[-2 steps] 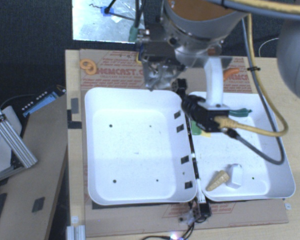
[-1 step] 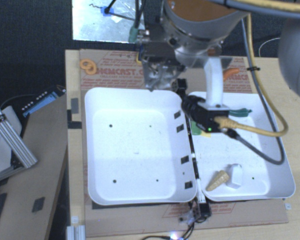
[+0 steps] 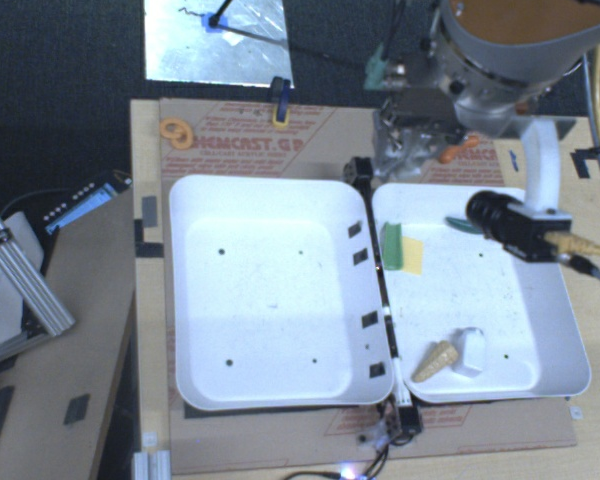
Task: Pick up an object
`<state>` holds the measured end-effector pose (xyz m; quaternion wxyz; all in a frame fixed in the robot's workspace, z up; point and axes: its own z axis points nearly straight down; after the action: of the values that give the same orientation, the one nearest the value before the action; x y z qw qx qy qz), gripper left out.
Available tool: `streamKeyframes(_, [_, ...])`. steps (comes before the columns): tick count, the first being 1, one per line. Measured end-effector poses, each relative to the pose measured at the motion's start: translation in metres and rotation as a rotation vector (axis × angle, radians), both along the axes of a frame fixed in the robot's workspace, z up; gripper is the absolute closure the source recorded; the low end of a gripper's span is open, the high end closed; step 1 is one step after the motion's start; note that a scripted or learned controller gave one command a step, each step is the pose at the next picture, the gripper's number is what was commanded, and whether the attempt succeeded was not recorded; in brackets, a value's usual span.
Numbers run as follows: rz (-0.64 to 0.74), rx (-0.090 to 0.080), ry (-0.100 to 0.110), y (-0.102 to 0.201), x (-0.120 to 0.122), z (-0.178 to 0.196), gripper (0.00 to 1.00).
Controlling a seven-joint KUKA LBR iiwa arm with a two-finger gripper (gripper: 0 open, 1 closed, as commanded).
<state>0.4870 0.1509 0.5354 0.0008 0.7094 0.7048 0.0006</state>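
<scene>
The grey two-finger gripper (image 3: 412,146) is seen above the far rim of the right shallow white bin (image 3: 540,368); its grip state cannot be told. A green-and-yellow flat sponge (image 3: 401,249), a tan cone (image 3: 435,360) and a small white block (image 3: 469,353) lie inside that bin.

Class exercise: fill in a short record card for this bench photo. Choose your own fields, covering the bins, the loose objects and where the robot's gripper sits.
left bin: white, shallow, speckled floor
right bin: white, shallow, holds the loose objects
sponge: green and yellow, right bin, against the left wall
cone: tan, right bin, near the front edge
white piece: touching the cone's right side
teal item: partly hidden by the black camera unit
gripper: above the right bin's back edge
gripper state: cannot tell
</scene>
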Motion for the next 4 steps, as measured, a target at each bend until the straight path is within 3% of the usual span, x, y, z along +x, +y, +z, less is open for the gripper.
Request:
streamKeyframes(1, [-0.007,-0.002,0.001,-0.132,0.0,-0.031,1.0])
streamKeyframes(2, [-0.004,-0.002,0.002,-0.237,-0.001,-0.075,1.0])
streamKeyframes(3, [-0.005,-0.004,0.003,-0.365,-0.002,-0.117,1.0])
streamKeyframes(4, [0.016,-0.002,-0.013,-0.303,0.001,-0.012,1.0])
